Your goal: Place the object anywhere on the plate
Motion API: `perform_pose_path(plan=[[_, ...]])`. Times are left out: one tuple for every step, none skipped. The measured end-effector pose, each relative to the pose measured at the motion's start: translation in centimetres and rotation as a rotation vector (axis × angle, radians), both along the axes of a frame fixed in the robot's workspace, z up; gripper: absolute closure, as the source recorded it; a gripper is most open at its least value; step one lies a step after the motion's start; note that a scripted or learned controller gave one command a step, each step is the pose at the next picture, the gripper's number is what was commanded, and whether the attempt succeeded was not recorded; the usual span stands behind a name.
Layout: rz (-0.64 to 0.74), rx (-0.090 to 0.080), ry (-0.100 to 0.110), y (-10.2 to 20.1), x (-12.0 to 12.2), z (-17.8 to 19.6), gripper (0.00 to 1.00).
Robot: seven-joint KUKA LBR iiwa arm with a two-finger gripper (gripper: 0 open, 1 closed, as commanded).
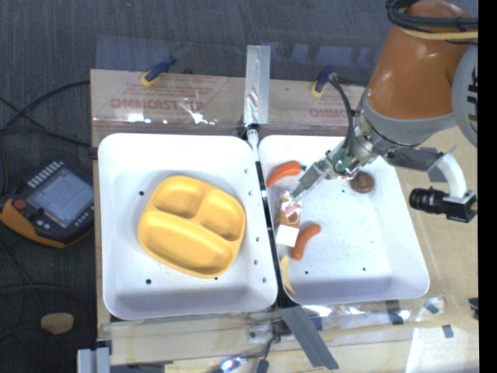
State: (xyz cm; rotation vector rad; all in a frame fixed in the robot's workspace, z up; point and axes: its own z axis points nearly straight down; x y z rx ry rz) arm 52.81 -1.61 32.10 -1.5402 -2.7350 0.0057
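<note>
A yellow divided plate [192, 224] lies in the middle of the left bin [116, 286]. The gripper [300, 187] reaches in from the right over the right bin [388, 270], slanting down to the left. Its tip hangs just above a small red and white object [290, 207] near that bin's left wall. An orange sausage-shaped piece [283, 171] lies just up and left of the tip. I cannot see anything held by the gripper.
A second orange piece [308, 238] and a small white block [286, 236] lie below the gripper's tip. A brown round piece [361, 182] sits under the wrist. A yellowish item [284, 275] rests against the right bin's lower left wall. A ridge [264, 208] divides the bins.
</note>
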Motion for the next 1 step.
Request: perform_pose_path(plan=[[-0.455,-0.004,-0.002,-3.38,4.86,11.11,0.0]])
